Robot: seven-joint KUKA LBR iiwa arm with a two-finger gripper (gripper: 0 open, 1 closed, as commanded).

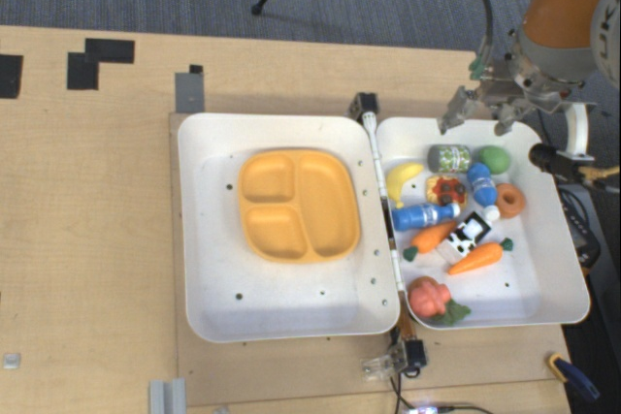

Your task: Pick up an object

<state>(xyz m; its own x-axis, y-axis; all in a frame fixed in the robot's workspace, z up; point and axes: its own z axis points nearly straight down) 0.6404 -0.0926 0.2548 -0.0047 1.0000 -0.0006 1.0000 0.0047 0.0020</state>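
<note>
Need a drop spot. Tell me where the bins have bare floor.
Left bin: bare floor rings the yellow divided plate, widest along its near edge. Right bin: crowded from the can to the carrot; the near right corner is bare.

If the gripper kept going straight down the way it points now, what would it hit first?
Probably the back rim of the right bin, or the bin floor just inside it. The open gripper hangs above that edge, short of the grey can and green ball. Depth is hard to judge from this slanted view.
</note>
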